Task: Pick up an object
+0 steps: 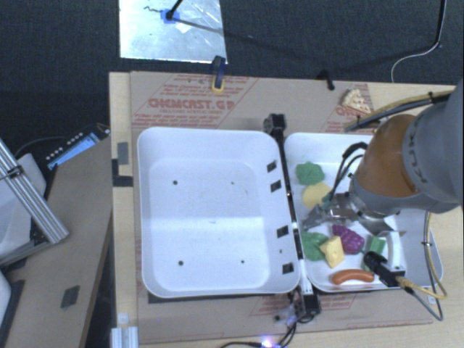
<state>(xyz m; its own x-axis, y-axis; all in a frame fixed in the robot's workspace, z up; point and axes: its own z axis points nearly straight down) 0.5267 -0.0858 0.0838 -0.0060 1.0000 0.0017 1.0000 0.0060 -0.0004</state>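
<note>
The right bin (341,142) holds several toy foods. A green leafy piece (310,172) lies at the back, with a pale yellow piece (316,194) just in front of it. Nearer the front lie another green piece (312,246), a yellow wedge (333,251), a purple bunch (349,238), a small green block (375,244) and a red sausage (351,276). My gripper (315,217) hangs low over the bin's left side, between the pale yellow piece and the front green piece, pointing left. The arm's orange band covers the bin's right part.
The left bin (210,140) sits beside the right one, with a black-clipped divider (285,194) between them. A brown cardboard sheet (188,100) lies under both bins. A small cracker-like object (356,101) rests on the cardboard behind the right bin.
</note>
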